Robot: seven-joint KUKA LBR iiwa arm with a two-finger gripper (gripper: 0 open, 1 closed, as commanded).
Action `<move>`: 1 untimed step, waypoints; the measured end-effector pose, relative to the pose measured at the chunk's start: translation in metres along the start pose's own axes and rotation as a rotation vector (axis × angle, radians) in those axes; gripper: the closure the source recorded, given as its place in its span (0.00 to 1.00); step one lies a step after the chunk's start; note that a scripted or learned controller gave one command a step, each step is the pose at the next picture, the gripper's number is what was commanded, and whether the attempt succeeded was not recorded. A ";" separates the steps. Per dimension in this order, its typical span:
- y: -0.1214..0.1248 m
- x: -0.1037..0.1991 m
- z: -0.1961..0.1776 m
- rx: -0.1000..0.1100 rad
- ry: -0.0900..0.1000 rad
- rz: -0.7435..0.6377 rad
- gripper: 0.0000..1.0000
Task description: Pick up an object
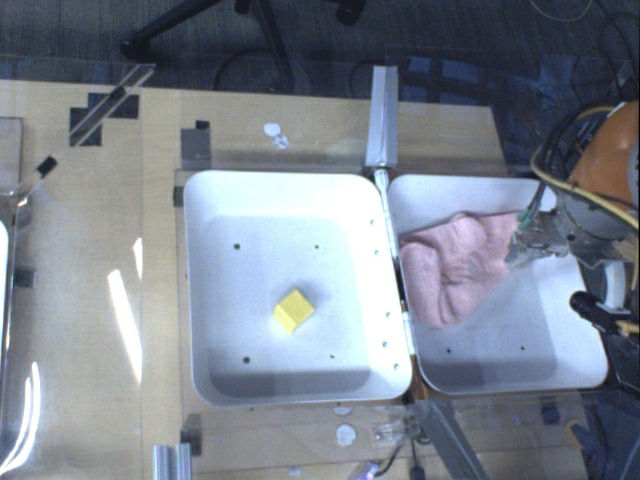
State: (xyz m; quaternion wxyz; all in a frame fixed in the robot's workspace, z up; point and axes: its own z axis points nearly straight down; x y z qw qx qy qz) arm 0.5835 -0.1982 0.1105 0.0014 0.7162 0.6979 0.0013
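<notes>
Progress: nothing is seen lifted yet.
Hand [527,240]: placed at the pink cloth's [455,265] 3 o'clock edge; grip cannot be told.
Left: the lift itself.

from my seat i see a soft, fuzzy pink cloth [458,264], a matt yellow block [294,311] that looks like foam, smooth white plastic bins [215,378], pale wood bench [90,268], and a brushed metal bar [382,116].

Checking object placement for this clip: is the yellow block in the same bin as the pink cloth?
No, the yellow block lies alone in the left bin, while the pink cloth is in the right bin.
</notes>
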 end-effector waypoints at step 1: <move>0.046 0.004 -0.094 0.001 -0.002 0.037 1.00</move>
